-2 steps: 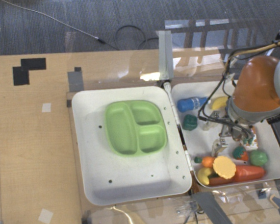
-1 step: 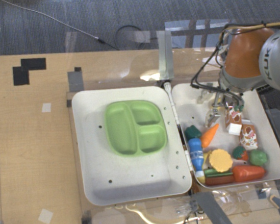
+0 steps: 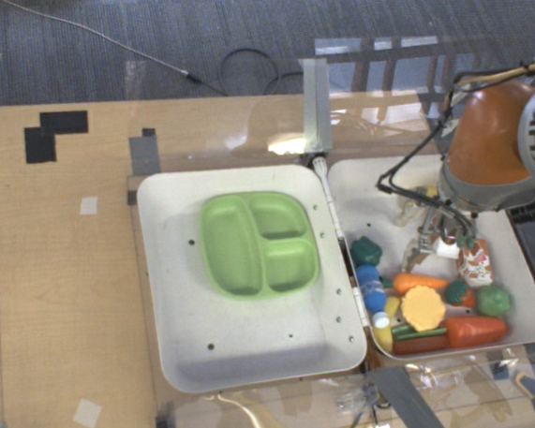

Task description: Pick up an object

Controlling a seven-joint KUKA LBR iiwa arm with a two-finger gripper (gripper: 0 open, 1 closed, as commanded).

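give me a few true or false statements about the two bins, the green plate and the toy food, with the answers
1. The green plate lies in the left bin. True.
2. The green plate has toy food in its compartments. False: its compartments hold nothing; the toy food is piled in the right bin.
3. The hand is above the right bin. True.
4. The orange carrot lies on the bare bench outside the bins. False: it lies in the right bin among the other toys.
5. The yellow round piece sits in the pile at the near end of the right bin. True.
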